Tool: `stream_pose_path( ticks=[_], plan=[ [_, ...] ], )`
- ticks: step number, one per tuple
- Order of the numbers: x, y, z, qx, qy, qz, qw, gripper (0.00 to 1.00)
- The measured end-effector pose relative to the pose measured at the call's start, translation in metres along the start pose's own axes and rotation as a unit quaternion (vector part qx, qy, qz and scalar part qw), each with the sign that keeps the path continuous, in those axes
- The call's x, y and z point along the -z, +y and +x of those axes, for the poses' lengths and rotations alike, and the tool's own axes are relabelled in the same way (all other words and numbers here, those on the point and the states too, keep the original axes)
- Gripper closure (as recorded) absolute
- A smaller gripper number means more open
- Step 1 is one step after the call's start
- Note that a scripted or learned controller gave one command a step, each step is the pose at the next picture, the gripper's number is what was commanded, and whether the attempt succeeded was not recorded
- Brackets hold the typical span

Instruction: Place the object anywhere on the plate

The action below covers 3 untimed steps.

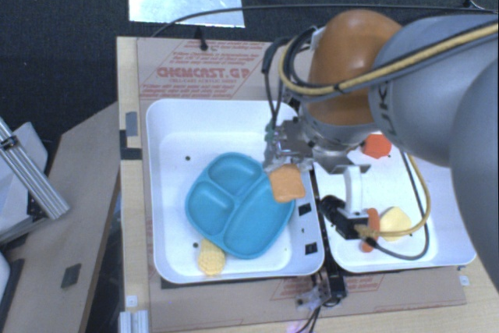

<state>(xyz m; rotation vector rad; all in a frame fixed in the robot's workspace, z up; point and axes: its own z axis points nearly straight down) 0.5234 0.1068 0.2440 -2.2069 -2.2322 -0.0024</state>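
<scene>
The tool [285, 164] is clamped on an orange slice [286, 184] hanging over the blue plate's [234, 207] right rim.

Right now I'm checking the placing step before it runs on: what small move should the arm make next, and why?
Probably a short shift left, further over the blue plate, before any release. The orange-tan object sits just under the gripper at the plate's right rim, partly overhanging it, so dropped here it could tip off. Whether the gripper actually grips it isn't clear.
</scene>
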Motion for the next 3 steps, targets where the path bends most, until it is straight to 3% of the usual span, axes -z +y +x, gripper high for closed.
stream_pose_path(
  ticks=[1, 2, 3],
  plan=[
    [-0.018, -0.018, 0.058, 0.0, 0.0, 0.001, 1.0, 1.0],
    [-0.011, -0.028, 0.092, -0.001, -0.001, 0.0, 1.0, 1.0],
    [-0.011, -0.027, 0.09, -0.003, -0.001, 0.0, 1.0, 0.0]
  ],
)
